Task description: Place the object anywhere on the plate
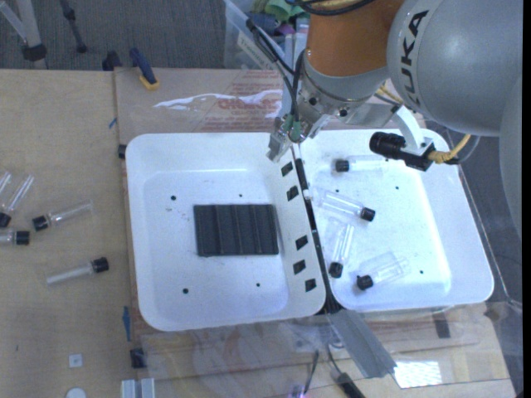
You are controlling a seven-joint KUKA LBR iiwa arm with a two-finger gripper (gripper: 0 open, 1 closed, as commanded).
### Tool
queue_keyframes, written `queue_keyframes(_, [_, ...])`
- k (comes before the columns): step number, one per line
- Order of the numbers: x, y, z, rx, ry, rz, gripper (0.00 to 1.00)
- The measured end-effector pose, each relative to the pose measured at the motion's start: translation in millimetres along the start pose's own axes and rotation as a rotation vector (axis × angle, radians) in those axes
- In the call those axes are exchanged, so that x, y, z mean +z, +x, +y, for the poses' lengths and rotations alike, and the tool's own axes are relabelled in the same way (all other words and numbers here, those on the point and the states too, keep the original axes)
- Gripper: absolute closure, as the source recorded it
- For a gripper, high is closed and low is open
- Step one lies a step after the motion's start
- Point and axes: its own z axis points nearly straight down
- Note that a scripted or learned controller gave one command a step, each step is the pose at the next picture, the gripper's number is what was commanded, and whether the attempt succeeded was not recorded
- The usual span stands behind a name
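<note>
Dark grey ribbing is noted on the plate [236, 229], white on the bins [166, 268], black caps on clear tubes [338, 201], orange banding on the grey arm [469, 56].

Only legible marking: black letters "UKA" on the grey arm [465, 48] casing, top right, running along the curve of the shell; looks like part of the KUKA brand. Reddish print on the brown sheet [224, 106] is too blurred to read.

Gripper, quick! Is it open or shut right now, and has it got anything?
Gripper: cannot tell if it is open or shut, or holding anything. It hangs by the far corner of the bin with the plate.
</note>
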Motion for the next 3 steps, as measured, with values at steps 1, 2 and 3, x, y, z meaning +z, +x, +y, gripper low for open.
queue_keyframes(1, [51.6, 81.2, 20.7, -0.105, 0.004, 0.004, 1.00])
queue_keyframes(2, [140.9, 90.2, 39.0, 0.609, 0.011, 0.003, 1.00])
queue_keyframes(3, [-0.3, 87.1, 51.4, 0.967, 0.006, 0.000, 1.00])
